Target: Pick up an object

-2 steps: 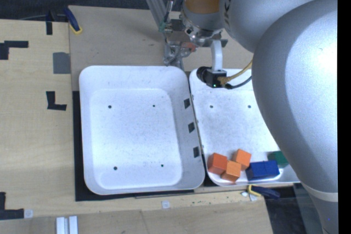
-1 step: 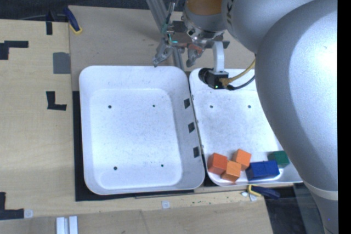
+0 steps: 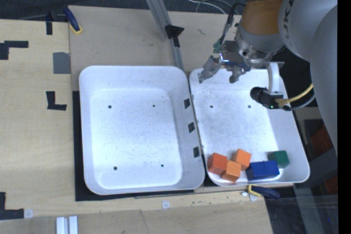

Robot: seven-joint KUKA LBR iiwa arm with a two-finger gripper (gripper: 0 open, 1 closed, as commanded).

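Down at the 6 o'clock end of the right bin (image 3: 274, 123), a small bunch of blocks sits packed against the near rim. One orange block (image 3: 218, 162) is at the 9 o'clock side of the bunch, a second orange block (image 3: 242, 157) sits just past it toward 3 o'clock, and a third orange block (image 3: 232, 171) lies right at the rim, touching or almost touching the first two. A blue block (image 3: 262, 170) lies beside them toward 3 o'clock, pressed close to the rim, and a green block (image 3: 281, 158) sits at its far corner, near the bin's 3 o'clock wall. Most of that bin's floor, from the middle up to 12 o'clock, is bare white. Up at the 12 o'clock edge of the same bin hangs the gripper (image 3: 221, 74), its two fingers spread apart with nothing between them, well apart from the blocks. The arm (image 3: 274, 3) comes in from 3 o'clock. The left bin (image 3: 88, 118) lies touching the right one along its 3 o'clock side.
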